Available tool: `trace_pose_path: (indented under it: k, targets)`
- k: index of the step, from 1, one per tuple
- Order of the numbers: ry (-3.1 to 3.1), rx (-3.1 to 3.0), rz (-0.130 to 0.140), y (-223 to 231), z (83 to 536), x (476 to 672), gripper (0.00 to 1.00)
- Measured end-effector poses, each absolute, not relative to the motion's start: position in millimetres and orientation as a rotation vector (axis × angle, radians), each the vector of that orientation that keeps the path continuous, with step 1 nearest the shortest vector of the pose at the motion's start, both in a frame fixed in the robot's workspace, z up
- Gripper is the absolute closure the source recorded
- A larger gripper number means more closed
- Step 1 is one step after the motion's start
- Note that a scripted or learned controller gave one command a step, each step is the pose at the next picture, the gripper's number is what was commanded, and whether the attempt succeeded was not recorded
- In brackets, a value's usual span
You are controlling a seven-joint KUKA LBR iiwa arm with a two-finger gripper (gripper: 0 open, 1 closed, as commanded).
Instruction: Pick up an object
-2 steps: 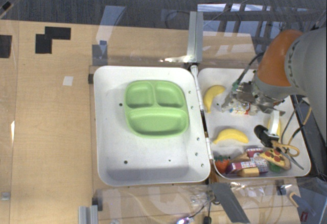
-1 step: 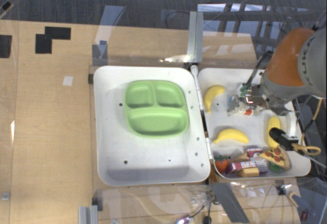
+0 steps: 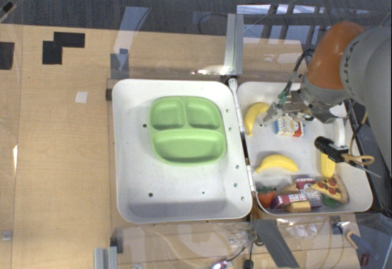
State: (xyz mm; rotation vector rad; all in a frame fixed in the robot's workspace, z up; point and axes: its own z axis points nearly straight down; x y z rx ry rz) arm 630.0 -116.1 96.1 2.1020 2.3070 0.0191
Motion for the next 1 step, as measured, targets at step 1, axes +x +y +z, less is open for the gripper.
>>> trace_pose_path:
  k: [1]
  targets:
    - [2.301,2.091,0.032,-115.3,110.7,633.9,1.00]
